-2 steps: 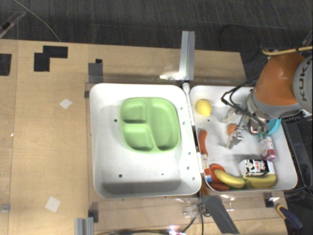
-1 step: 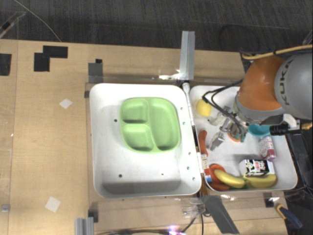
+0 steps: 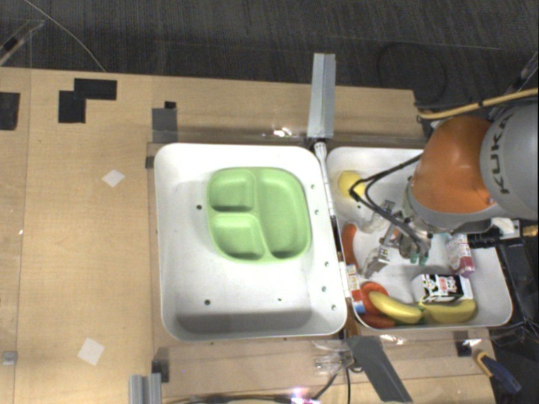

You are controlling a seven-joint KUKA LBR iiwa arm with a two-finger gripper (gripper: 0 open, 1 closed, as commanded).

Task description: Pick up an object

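The right bin (image 3: 502, 310) holds several objects. Two yellow bananas (image 3: 396, 309) (image 3: 450, 312) lie along its near wall. A red piece (image 3: 368, 290) sits beside the left banana. An orange, carrot-like piece (image 3: 348, 242) lies by the left wall, and a yellow object (image 3: 347, 183) sits at the far left corner. A black-and-white box (image 3: 442, 287) and a small pinkish bottle (image 3: 461, 256) rest toward the right. My gripper (image 3: 394, 249) hangs low over the bin's middle, above bare floor between the carrot piece and the box. The orange-banded wrist (image 3: 450, 171) hides the bin's far right part.
The left bin (image 3: 181, 225) carries a green divided plate (image 3: 257, 213). A grey metal post (image 3: 322, 99) stands behind the wall between the bins. Cables run along the arm and off the bench at the right.
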